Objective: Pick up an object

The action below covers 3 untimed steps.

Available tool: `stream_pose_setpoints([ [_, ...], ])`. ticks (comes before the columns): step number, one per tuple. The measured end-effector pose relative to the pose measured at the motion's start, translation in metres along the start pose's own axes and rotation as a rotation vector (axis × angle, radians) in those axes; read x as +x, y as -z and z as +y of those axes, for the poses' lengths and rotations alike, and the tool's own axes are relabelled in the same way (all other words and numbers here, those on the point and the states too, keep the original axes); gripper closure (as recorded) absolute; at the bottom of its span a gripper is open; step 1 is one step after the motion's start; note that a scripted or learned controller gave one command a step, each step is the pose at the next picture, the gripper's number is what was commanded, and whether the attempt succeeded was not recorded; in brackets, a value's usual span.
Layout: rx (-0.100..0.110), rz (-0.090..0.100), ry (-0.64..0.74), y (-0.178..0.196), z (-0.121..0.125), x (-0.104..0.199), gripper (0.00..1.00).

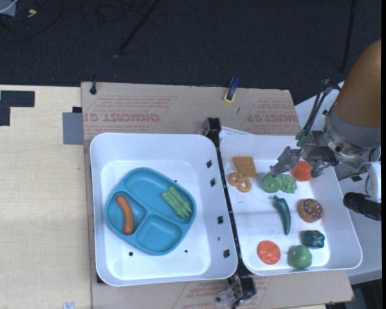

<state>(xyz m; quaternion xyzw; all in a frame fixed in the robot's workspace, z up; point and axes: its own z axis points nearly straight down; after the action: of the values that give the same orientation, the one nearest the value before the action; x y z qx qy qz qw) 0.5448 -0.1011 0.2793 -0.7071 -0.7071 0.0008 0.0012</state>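
The gripper (297, 164) hung over the right bin (347, 246), beside a red ball (302, 170) (finger state could not be determined).

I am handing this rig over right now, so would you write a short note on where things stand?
Gripper: low over the right bin, beside the small red object and the green pieces; nothing visibly held.
Right bin also holds a pretzel, cracker, dark green pepper, donut and tomato slice.
Left bin: blue tray with sausage and green beans.
Done: approach. Left: grasp and lift.
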Motion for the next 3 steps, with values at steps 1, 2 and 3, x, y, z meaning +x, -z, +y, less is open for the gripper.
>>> stream_pose_setpoints([
  [1, 0.004, 0.001, -0.002, -0.056, 0.0, 0.01, 0.0],
  [2, 0.005, 0.001, 0.0, -0.101, -0.006, 0.012, 0.0],
  [3, 0.004, 0.001, 0.0, -0.147, -0.005, 0.007, 0.0],
])
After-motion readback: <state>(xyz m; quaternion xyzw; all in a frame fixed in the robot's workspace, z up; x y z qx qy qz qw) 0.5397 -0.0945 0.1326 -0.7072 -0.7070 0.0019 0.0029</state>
